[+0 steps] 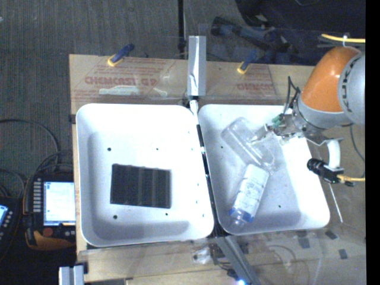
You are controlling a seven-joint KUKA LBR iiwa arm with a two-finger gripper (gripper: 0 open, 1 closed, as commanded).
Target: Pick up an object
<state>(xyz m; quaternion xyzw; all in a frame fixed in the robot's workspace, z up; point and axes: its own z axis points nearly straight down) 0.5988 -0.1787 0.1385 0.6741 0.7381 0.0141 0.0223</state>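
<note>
Plastic bottle [248, 195] lies in right bin [309, 218] (fingers' [279, 125] state unclear), floor dark.

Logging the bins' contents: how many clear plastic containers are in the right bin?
2: a clear cup lying near the top, and a bottle with a blue cap below it, touching it.

Glossy white plastic bins [89, 177], clear plastic bottle [249, 193], matt black ribbed pad [141, 186], transparent glossy cup [249, 140]
</note>
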